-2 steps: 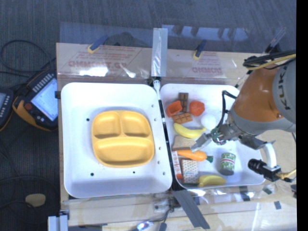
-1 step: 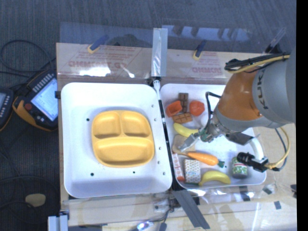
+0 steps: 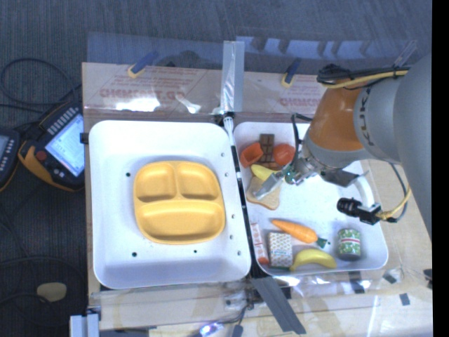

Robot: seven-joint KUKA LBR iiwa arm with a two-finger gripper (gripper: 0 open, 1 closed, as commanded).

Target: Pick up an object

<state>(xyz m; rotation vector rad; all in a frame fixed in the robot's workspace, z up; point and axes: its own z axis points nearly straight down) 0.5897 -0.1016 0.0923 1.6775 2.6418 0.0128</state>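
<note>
The gripper (image 3: 279, 180), its opening impossible to judge, is seen over a tan toast slice (image 3: 267, 196) and yellow piece (image 3: 262, 172) at ten o'clock in the right bin (image 3: 375, 255).

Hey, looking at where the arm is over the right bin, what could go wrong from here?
The gripper is down in a tight cluster: a slice of toast, a yellow piece and an orange bowl sit touching, so it may nudge or catch the wrong item. The toast lies flat and may slip free. The cluster sits near the bin wall, risking a bump.
</note>
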